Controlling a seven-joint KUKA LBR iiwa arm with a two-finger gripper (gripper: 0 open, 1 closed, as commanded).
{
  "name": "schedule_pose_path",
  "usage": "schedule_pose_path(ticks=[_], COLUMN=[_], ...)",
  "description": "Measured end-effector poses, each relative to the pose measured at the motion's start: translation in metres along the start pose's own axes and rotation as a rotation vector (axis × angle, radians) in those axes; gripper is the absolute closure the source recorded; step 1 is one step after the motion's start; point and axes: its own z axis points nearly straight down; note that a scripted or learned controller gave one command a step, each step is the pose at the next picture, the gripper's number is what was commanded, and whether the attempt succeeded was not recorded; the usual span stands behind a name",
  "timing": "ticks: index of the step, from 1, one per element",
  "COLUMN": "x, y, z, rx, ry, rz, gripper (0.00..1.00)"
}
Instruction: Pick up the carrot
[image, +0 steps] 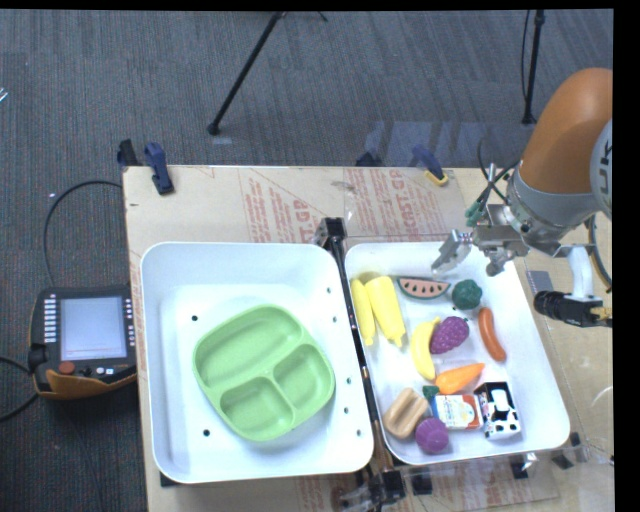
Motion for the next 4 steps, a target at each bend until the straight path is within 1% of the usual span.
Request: schedule_pose_path(ticks=[1,2,3,4], x=[-0.013,-0.003,-0.004,-0.005], y=[-0.053,-0.093,-0.138,-0.135], z=[0.117,0.153,0.149,0.139], rx=[0.014,0.009,-0.007,-0.016], ry=[0.003,0.003,-0.001,0.000], rz=[-0.115,-0.081,0.020,0.034], gripper=[0.00,0.00,0.00,1.00])
